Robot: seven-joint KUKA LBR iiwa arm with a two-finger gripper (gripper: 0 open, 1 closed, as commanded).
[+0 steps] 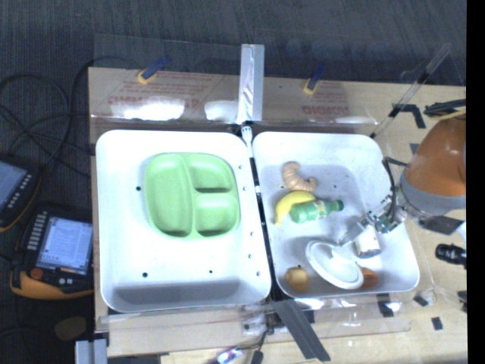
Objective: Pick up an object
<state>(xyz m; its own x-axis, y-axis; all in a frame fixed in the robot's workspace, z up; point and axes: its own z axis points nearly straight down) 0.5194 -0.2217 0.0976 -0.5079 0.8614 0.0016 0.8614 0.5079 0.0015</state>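
Observation:
The right bin (333, 146) holds a tan ginger-shaped piece (295, 177), a yellow banana (290, 202) and a green bottle (314, 211) lying across it. Nearer the front lie a white round dish (333, 264), a brown round object (297, 278) and an orange-brown object (369, 277). My gripper (369, 237) reaches in from the right, low over the bin's right side, just above and right of the white dish. It is small and partly hidden by the wrist.
The left bin (121, 279) holds a green divided plate (191, 193). A clear divider stands between the bins at the back (251, 82). Cables and a handheld screen (61, 241) lie left of the bench. The arm's orange band (443, 158) is at the right edge.

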